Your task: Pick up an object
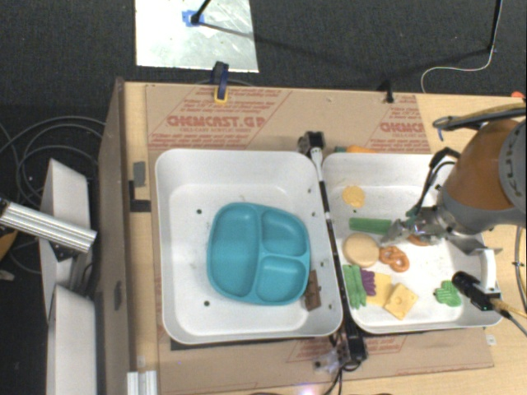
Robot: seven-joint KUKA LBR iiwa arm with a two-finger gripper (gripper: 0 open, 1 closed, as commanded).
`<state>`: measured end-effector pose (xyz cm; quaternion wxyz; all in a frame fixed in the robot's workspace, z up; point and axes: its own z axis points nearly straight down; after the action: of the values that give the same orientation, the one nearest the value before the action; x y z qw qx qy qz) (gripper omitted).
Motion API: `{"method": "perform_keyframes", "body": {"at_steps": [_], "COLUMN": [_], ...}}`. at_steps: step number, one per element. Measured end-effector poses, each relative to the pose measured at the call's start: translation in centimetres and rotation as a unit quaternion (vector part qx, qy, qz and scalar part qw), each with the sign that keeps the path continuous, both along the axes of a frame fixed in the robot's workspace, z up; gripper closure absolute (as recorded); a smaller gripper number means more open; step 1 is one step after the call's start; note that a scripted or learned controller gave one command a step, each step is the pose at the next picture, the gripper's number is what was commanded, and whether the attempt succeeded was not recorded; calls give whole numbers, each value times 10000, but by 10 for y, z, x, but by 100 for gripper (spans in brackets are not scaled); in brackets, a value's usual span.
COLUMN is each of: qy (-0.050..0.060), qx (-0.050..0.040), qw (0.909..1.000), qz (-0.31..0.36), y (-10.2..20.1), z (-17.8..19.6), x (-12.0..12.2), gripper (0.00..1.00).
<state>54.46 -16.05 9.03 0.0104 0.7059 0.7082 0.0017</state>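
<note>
The right bin holds toy food: a yellow round piece, a green stick, a tan bun, an orange pretzel, green beans, a purple piece, a yellow cheese wedge and a green broccoli-like piece. My gripper hangs low over the middle of this bin, just right of the green stick and above the pretzel. A small reddish piece lies under the wrist, partly hidden.
The left bin carries a blue divided plate and a small brown piece by its right wall. An orange object lies on the bench behind the right bin. The arm's grey body covers that bin's right side.
</note>
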Motion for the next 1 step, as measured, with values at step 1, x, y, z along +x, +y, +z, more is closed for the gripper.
{"method": "perform_keyframes", "body": {"at_steps": [1], "qy": [98], "qx": [73], "qw": [9999], "qz": [-7], "y": [31], "z": [-7], "x": [-37], "gripper": [0]}}
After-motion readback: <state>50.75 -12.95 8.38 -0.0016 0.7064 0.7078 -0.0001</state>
